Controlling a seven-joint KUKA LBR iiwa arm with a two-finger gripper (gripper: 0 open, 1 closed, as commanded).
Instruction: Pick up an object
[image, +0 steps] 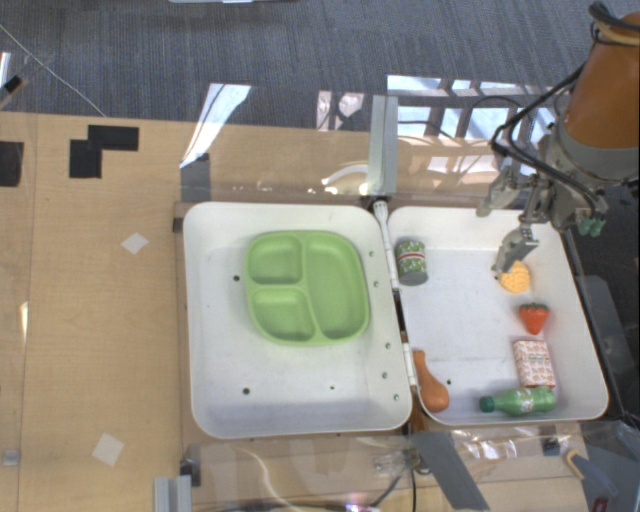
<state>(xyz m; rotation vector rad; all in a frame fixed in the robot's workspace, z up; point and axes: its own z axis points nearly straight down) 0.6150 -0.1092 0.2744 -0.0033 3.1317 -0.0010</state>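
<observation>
Gripper (513, 252): I see it hovering over the right bin (462, 330).
Yellow object (515, 279): just below its fingertips.
Strawberry (535, 318): further below.

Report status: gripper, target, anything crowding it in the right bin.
Gripper low over yellow toy fruit, nothing seen between its fingers. Strawberry sits just beside the fruit. Can and green bottle well apart.

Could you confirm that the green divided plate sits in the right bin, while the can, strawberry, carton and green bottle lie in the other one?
Not quite: the camera view shows the green divided plate in the left bin, not the right. The can, strawberry, carton and green bottle do lie in the other bin, the right bin.
</observation>
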